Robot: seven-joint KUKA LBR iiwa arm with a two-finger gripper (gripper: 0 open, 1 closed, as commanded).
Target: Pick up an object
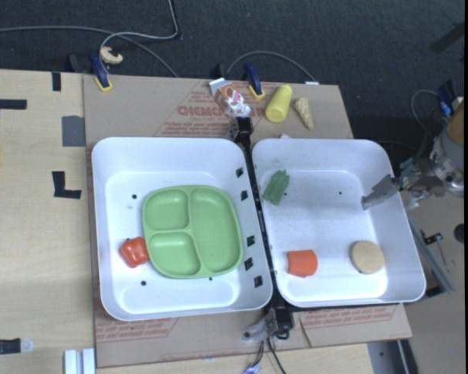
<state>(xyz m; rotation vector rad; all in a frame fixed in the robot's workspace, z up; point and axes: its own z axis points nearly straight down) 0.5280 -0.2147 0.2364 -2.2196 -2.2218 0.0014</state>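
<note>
The right bin holds three things: a green leafy piece near its back left corner, an orange-red block at the front, and a round tan biscuit at the front right. My gripper hangs over the right bin's right side, reaching in from the right rim. It sits above and behind the biscuit, apart from it, and nothing shows in it. The left bin carries a green divided plate with a small red-orange object at the plate's left edge.
Behind the bins on the cardboard lie a yellow bottle, a tan cone and a small printed packet. Blue clamps and cables run along the back edge. A black divider strip separates the bins.
</note>
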